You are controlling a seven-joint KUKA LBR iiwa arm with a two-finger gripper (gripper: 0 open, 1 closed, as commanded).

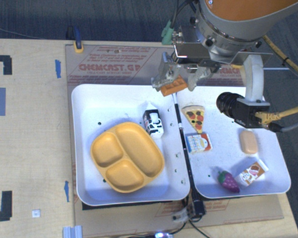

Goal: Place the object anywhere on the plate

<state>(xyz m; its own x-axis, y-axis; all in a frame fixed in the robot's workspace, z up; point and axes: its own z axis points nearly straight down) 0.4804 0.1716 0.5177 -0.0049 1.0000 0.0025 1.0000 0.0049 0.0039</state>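
Camera view, looking down at a slant: the claw (178,83) hangs over the back rims of the two bins, about where they meet. Its fingers are closed on a small orange block (172,88), which shows between them, tilted. The wrist housing above covers the upper parts of the fingers, and the block's far end is hard to make out against the metal.

The yellow divided plate (127,156) lies in the left bin (82,113), toward the front, well apart from the block. A black-and-white milk carton (153,123) stands just beside the plate's back right edge; whether they touch I cannot tell.

The right bin (223,155) holds a pizza slice (194,117) near the divider, with a small printed carton (198,143) just in front of it. A tan bread roll (249,143) lies further right, its back edge partly hidden by the robot. At the front are a purple grape bunch (229,181) and a small snack packet (253,172); its print is too small to read. The arm's orange band is cut off at the top of the frame. The pale wooden worktop (30,133) stretches to the left.
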